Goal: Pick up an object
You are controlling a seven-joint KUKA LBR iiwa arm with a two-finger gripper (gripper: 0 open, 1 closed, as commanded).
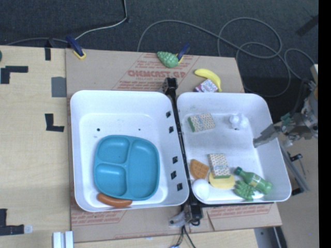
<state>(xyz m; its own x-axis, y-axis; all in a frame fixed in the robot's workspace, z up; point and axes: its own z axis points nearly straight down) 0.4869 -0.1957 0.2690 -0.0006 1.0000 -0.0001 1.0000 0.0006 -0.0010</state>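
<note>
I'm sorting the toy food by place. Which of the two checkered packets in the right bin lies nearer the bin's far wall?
The green-tinted checkered packet, alone in the upper left of the right bin. The other checkered packet lies lower, among the clustered toys.

My view is evenly and fairly brightly lit from above, with soft shadows. The two shallow white plastic bins look washed out, almost glaring on their floors. The dark carpeted floor stays dim. Everything is slightly soft and grainy; small things blur at their edges.
</note>
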